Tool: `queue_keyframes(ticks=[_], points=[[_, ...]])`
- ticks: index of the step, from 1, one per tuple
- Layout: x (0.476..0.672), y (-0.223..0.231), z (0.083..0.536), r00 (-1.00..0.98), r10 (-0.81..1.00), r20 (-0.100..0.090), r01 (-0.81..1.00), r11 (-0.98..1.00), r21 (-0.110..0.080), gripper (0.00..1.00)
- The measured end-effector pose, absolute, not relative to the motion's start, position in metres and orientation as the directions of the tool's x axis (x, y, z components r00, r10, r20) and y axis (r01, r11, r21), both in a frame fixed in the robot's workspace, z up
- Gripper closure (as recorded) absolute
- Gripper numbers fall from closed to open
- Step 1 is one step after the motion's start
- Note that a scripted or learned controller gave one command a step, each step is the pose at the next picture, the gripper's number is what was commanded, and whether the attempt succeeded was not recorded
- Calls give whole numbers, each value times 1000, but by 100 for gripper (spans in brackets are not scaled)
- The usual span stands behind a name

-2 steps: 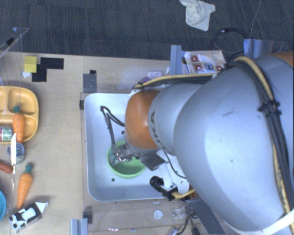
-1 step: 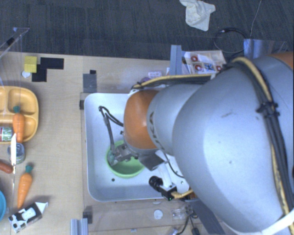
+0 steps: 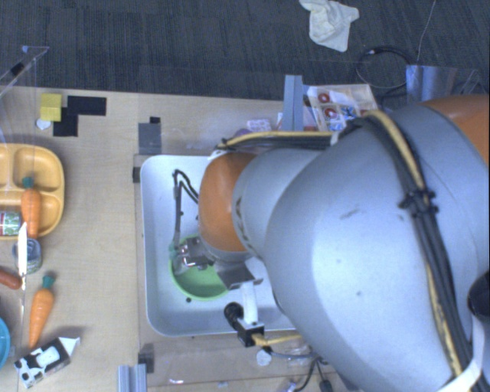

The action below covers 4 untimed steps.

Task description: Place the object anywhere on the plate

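Arm (image 3: 367, 245) over green plate (image 3: 200, 283) in white bin (image 3: 157, 230), jaws state unclear, no legible writing

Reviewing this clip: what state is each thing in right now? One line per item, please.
hand: low in the bin, over the plate; grip hidden
green plate: flat in the white bin, mostly covered by the arm
yellow tray: on the bench, carrot lying in it
rag: crumpled on the floor

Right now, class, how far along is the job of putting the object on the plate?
Done: the arm is lowered into the bin, its gripper over the green plate. In hand: unclear, no object shows there. Left: confirming something rests on the plate, then withdrawing.
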<state>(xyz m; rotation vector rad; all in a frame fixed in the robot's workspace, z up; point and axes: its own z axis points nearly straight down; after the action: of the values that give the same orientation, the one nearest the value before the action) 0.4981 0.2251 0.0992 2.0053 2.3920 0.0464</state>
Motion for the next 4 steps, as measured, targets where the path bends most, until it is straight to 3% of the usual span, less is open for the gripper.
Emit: queue_keyframes(ticks=[1,2,3,4], points=[[500,226,110,-180,984,6,983,180,40,100],[497,231,100,356,934,27,934,-356,29,100],[586,207,157,606,795,2,795,-606,2,100],[566,235,138,905,426,6,426,-905,-1,100]])
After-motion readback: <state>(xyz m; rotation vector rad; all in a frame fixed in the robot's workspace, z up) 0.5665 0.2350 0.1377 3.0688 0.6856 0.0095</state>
